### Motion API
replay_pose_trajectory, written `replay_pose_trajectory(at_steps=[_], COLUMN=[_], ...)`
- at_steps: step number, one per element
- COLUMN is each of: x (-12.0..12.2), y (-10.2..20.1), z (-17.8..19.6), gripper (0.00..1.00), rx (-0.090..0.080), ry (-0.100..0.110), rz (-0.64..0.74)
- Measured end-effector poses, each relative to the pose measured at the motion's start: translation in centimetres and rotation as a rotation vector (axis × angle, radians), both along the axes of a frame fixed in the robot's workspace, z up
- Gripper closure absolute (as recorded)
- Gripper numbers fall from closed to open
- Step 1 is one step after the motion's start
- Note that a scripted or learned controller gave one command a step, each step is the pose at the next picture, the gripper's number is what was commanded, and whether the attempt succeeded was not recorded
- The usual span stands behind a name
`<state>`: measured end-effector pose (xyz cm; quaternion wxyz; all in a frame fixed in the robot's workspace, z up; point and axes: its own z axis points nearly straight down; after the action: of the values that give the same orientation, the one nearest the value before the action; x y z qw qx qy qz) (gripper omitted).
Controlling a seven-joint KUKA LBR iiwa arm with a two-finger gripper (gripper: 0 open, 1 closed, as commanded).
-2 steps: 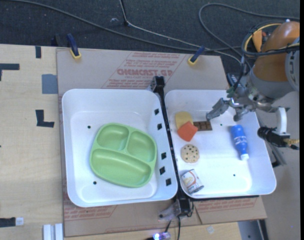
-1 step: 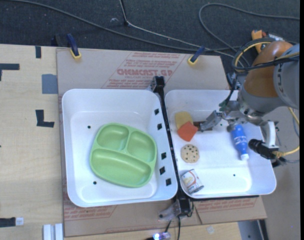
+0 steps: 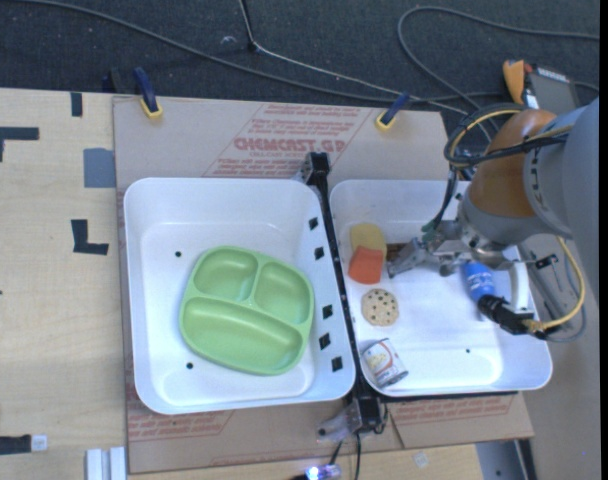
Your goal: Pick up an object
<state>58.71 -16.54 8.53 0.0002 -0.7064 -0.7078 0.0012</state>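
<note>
The pick looks barely begun, as nothing is lifted. In the right bin the gripper sits low, just right of the orange block, its dark fingers pointing toward the block; whether they are apart or together I cannot tell, and nothing shows between them. The yellow block lies just behind the orange block, touching it. The cookie lies in front of the orange block, and the small packet lies farther forward, near the bin's front wall. The green plate rests in the left bin, well away from the orange block. Closing on something and raising it remain, judging by the task.
</note>
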Motion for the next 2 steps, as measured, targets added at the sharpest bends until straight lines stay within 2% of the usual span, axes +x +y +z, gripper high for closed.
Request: replay_pose_trajectory(at_steps=[1, 2], x=[0.1, -0.1], y=[0.0, -0.1], z=[1.3, 7.6], gripper=[1.00, 1.00], rx=[0.000, 0.000], ry=[-0.003, -0.007], rz=[0.001, -0.001])
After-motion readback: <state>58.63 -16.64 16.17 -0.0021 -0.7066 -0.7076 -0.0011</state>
